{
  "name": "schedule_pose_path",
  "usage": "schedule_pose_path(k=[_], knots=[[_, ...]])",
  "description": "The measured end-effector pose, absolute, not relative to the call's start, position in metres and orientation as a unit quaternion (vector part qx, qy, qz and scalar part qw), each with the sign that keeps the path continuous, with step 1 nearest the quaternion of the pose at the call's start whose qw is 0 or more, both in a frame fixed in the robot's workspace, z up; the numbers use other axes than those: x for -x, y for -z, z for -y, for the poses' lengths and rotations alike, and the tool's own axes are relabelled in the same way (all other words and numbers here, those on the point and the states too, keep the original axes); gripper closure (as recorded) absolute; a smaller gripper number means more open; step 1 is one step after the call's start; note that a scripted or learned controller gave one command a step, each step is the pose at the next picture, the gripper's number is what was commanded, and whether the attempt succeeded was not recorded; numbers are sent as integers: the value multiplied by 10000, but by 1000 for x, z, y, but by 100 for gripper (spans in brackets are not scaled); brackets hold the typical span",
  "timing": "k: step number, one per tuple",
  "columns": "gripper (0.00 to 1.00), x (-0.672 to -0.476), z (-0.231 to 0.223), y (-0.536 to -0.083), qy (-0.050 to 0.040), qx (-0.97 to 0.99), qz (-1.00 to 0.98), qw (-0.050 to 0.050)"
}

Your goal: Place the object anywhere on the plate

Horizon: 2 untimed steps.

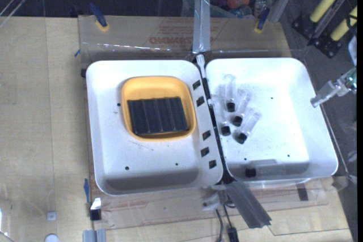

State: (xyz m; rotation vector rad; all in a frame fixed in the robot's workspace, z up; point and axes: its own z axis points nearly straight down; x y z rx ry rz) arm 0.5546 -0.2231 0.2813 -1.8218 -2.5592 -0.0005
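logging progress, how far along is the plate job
Done: nothing visible yet. The yellow plate in the left bin carries a dark ridged slab and none of the vials, which lie clustered in the right bin. In hand: nothing; the gripper sits at the right bin's edge. Left: grasp, carry, place.

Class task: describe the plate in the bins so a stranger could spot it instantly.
Start at the two shallow white bins side by side; take the left one. In its middle lies the yellow-orange rounded-square plate, carrying a dark ribbed rectangular slab. It is the one coloured item; the right bin holds small clear black-capped vials.
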Motion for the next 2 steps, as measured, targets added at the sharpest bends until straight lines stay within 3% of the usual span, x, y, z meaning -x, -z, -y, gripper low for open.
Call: schedule_pose_path(k=[1,2], knots=[[0,-554,223,-241,5,4527,8917,0],[0,-539,223,-268,4,3157,9488,-32]])
